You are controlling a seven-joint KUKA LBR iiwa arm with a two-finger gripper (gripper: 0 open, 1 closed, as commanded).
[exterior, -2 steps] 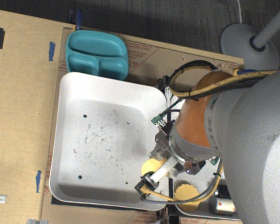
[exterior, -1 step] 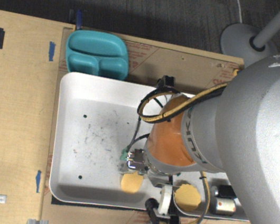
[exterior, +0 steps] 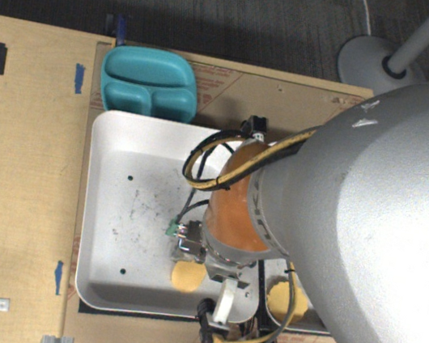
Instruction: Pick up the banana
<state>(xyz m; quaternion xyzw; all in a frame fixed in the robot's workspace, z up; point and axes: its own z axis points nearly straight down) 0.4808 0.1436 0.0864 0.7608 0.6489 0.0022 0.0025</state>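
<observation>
A rounded yellow piece (exterior: 186,277), which looks like part of the banana, pokes out near the front wall of the left white bin (exterior: 90,186). The arm's orange band (exterior: 232,211) and grey wrist hang straight over it and cover the rest of it. My gripper (exterior: 211,266) points down right beside this yellow piece, seen from above, with most of it under the wrist. Whether it touches the piece cannot be told. A second yellow patch (exterior: 288,301) shows further right, between the arm and its cables.
A teal divided tray (exterior: 150,81) stands on the cardboard bench just behind the left bin. The bulky grey arm (exterior: 368,235) covers the right bin. Black and yellow cables (exterior: 209,157) loop over the left bin's back right part.
</observation>
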